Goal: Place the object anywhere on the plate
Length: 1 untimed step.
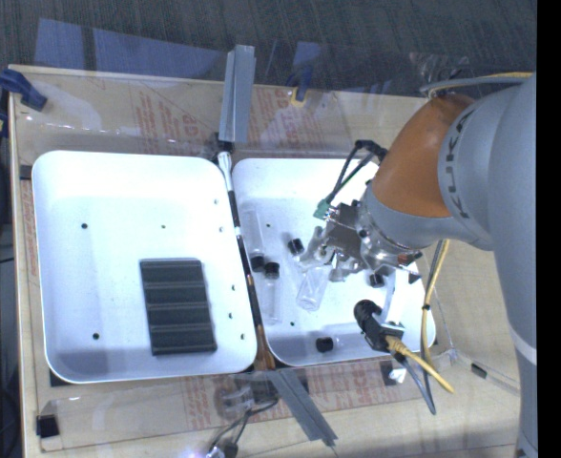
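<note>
The claw [321,256] hangs low over the right bin [290,184], its metal head crowded with fittings, and from where I stand I cannot tell how it is set or whether anything sits in it. Just beneath and touching its outline there is a pale, see-through object [310,292], perhaps a small clear piece, lying on the bin's floor. That looks to me like the thing meant to be moved, since the claw is poised right over it, though it is faint against the white.

Around it lie a few small dark bits [265,266], scattered near the bin's left wall and one more toward the front edge. They seem like clutter the claw would need to avoid.

The arm [452,170] bends in from the right, orange band up top, cables trailing down by the bin's near corner. It probably comes in steep so the head can drop between the bin walls.

Across the divider, the left bin [80,189] holds a dark ribbed plate [176,305], lying flat toward the front. I judge that to be the target, well apart from the claw, so the carry across has not yet begun.

Both bins sit on the desk [118,113].
</note>
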Each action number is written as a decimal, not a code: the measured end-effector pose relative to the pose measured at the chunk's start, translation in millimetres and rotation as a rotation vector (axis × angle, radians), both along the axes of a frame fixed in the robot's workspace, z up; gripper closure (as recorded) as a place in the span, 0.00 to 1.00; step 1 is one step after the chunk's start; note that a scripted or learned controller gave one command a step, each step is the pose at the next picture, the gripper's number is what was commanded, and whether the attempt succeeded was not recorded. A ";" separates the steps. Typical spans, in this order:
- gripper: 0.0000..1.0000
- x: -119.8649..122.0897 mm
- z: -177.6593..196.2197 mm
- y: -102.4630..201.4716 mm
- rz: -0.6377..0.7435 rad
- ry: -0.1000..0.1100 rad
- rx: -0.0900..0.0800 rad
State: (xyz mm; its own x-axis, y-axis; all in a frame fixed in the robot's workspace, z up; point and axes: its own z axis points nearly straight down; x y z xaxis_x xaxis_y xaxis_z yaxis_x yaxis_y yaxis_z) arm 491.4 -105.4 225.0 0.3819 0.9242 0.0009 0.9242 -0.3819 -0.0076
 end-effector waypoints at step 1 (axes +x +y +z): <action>1.00 12.7 -13.8 104.0 0.075 0.000 -0.002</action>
